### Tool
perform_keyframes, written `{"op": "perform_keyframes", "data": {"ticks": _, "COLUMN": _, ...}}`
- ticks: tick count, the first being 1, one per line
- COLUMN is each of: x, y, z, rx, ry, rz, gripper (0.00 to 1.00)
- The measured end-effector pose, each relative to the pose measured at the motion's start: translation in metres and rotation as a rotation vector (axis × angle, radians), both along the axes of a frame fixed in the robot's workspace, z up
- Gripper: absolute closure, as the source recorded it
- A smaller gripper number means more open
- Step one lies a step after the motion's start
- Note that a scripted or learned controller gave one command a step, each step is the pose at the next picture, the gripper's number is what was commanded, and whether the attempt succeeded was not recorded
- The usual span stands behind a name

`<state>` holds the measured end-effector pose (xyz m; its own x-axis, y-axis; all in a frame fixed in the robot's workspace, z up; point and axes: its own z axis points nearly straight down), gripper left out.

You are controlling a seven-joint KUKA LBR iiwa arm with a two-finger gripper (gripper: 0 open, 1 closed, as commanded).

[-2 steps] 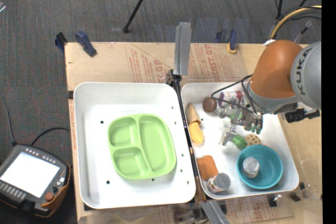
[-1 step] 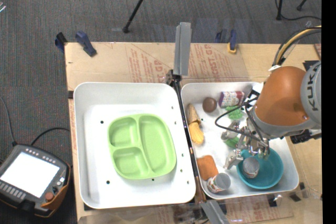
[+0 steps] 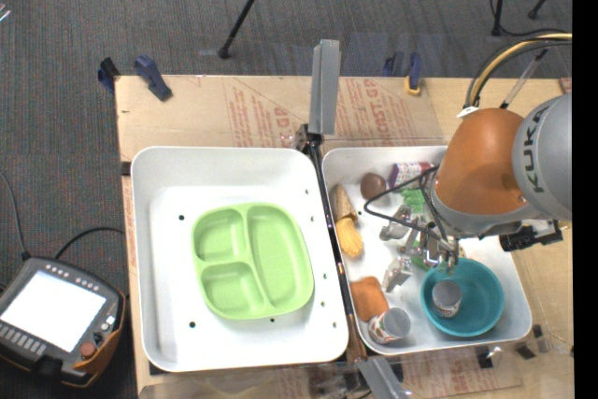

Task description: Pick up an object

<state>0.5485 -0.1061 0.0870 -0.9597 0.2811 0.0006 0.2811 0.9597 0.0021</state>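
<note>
- Camera view: the grey arm (image 3: 523,163) with its orange band reaches in from the right over the right bin (image 3: 519,332).
- The end effector (image 3: 432,249) hangs low in that bin, just beside the rim of a teal bowl (image 3: 478,306); whether it is released or clenched cannot be told.
- A small grey cup (image 3: 448,296) sits inside the bowl.
- Candidate objects lie along the bin's left side: a yellow corn-like piece (image 3: 349,236), a brown round item (image 3: 373,186), an orange block (image 3: 369,297), and a can (image 3: 392,324) near the front edge.
- The left bin (image 3: 159,192) holds a green divided plate (image 3: 252,259).
- Both bins rest on a cardboard-covered surface (image 3: 215,112).
</note>
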Motion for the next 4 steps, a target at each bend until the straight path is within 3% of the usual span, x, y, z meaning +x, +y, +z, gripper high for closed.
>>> {"op": "perform_keyframes", "data": {"ticks": 1, "x": 0.078, "y": 0.016, "z": 0.001, "rx": -0.001, "ry": -0.001, "rz": -0.175, "gripper": 0.0}}
{"op": "perform_keyframes", "data": {"ticks": 2, "x": 0.009, "y": -0.045, "z": 0.0, "rx": -0.004, "ry": 0.002, "rz": -0.168, "gripper": 0.0}}
{"op": "perform_keyframes", "data": {"ticks": 3, "x": 0.084, "y": -0.011, "z": 0.0, "rx": 0.001, "ry": 0.023, "rz": 0.003, "gripper": 0.0}}
{"op": "perform_keyframes", "data": {"ticks": 4, "x": 0.089, "y": 0.016, "z": 0.001, "rx": -0.001, "ry": -0.001, "rz": 0.029, "gripper": 0.0}}
